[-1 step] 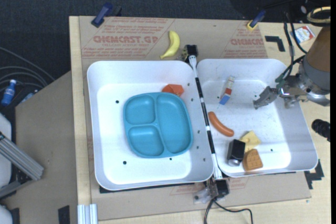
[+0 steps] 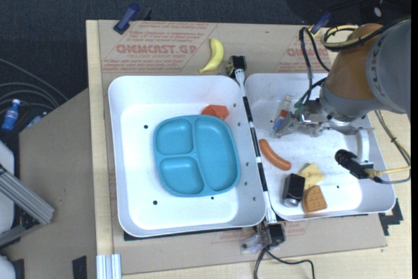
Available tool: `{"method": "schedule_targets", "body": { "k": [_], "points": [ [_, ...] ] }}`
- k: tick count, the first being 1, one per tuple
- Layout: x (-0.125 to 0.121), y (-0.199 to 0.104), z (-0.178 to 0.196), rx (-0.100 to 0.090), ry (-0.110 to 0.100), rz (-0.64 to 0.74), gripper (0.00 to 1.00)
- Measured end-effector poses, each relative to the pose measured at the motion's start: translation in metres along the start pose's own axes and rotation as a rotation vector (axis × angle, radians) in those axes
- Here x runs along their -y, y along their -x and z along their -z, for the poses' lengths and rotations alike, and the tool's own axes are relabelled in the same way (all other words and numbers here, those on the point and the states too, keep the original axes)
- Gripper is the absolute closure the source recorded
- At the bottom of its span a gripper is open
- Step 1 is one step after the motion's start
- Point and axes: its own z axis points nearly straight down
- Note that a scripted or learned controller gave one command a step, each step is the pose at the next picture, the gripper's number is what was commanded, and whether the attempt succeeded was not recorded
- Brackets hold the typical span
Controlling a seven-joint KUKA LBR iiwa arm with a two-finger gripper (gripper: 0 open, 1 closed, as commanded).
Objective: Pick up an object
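My gripper (image 2: 283,119) hangs low over the back left part of the right bin (image 2: 339,206), pointing left and down. An orange-red sausage (image 2: 274,154) lies just in front of it, near the bin's left wall. Further front lie a black block (image 2: 294,187), a pale yellow wedge (image 2: 312,174) and a brown toast-like piece (image 2: 315,199), close together. In the left bin (image 2: 130,114) a blue divided plate (image 2: 196,155) sits in the middle, with a small orange piece (image 2: 216,112) behind it. Nothing shows in the gripper's grasp.
A yellow banana (image 2: 213,55) lies on the bench behind the left bin. A blue clip (image 2: 127,18) sits at the bench's back left edge. The divider (image 2: 251,134) between the bins runs just left of the gripper.
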Motion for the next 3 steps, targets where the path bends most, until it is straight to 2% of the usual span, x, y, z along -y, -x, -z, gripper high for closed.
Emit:
{"method": "schedule_targets", "body": {
  "k": [1, 2, 3],
  "points": [
    [-0.035, -0.024, 0.000, 0.000, 0.002, 0.000, 0.00],
    [-0.080, -0.025, 0.001, 0.001, 0.002, 0.000, 0.00],
    [-0.081, -0.025, 0.011, 0.003, 0.003, 0.001, 1.00]
  ]
}}
